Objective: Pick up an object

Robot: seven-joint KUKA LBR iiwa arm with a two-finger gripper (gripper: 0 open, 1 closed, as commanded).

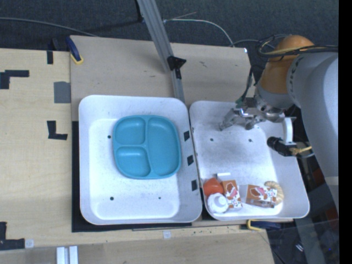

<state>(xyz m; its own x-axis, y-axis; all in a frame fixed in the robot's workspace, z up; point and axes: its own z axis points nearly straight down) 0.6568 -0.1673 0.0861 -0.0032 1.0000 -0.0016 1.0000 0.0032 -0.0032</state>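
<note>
Gripper (237, 120) over far end of right bin (250, 147), fingers spread, nothing between them. Objects (242, 194) clustered at near edge, well apart from gripper. Blue tray (147, 146) in left bin. Pick not yet begun.

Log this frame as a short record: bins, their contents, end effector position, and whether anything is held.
left bin: holds a blue divided plate
right bin: small items bunched at its near edge: an orange piece, a white piece, two printed packets
end effector: over the far part of the right bin, apart from the items
held: nothing seen between the fingers
arm: enters from the right
</note>
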